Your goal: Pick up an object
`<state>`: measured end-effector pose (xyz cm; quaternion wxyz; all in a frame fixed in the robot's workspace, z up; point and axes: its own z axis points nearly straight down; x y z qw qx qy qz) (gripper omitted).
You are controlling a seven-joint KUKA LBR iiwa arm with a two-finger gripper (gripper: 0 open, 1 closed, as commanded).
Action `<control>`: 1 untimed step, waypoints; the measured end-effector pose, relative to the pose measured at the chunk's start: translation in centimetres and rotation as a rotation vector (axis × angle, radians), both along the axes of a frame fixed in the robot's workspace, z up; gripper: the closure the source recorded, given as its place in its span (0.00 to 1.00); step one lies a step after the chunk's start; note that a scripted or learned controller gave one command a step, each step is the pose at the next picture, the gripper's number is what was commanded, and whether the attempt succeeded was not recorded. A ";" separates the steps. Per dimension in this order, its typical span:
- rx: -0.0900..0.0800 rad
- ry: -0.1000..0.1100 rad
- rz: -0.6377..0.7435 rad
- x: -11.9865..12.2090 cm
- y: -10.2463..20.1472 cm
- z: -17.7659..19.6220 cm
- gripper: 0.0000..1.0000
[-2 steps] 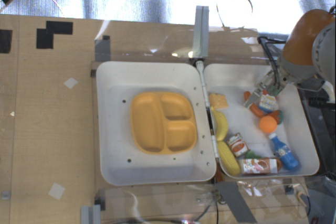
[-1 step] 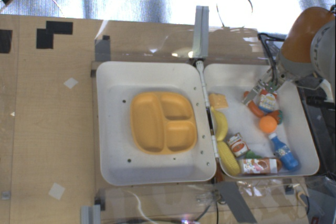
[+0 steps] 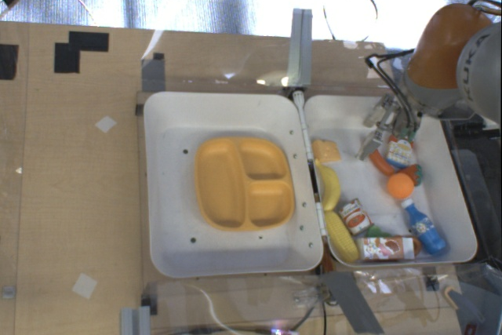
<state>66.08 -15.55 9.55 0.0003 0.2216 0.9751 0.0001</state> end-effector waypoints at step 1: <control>0.002 -0.010 -0.260 -3.6 5.0 2.7 0.00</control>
